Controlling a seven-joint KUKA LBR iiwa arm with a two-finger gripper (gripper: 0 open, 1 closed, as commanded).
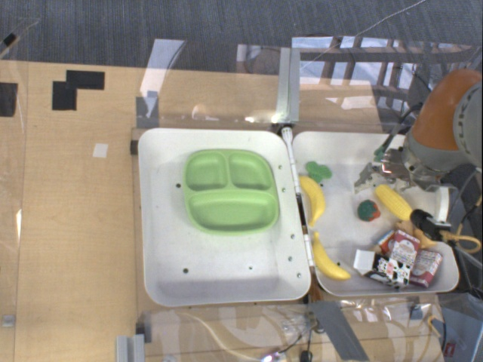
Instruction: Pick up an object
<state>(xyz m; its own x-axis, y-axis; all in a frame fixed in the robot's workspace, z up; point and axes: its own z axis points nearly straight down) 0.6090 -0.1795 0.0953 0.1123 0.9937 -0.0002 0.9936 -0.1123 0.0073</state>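
The left white bin [162, 274] carries a green plastic tray with three compartments [229, 190] near its middle. In the right white bin [339, 145], two yellow bananas [312, 200] lie along the left edge, and the gripper [375, 169] hangs above a yellow corn cob [393, 201].

Yellow corn cob [393, 201] (lying slantwise), right bin [339, 145]

Grey arm [445, 138] with orange band, reaching in from right, tool [375, 170] low.

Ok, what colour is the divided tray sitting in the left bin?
Light green; the divided tray shows clearly in the camera view.
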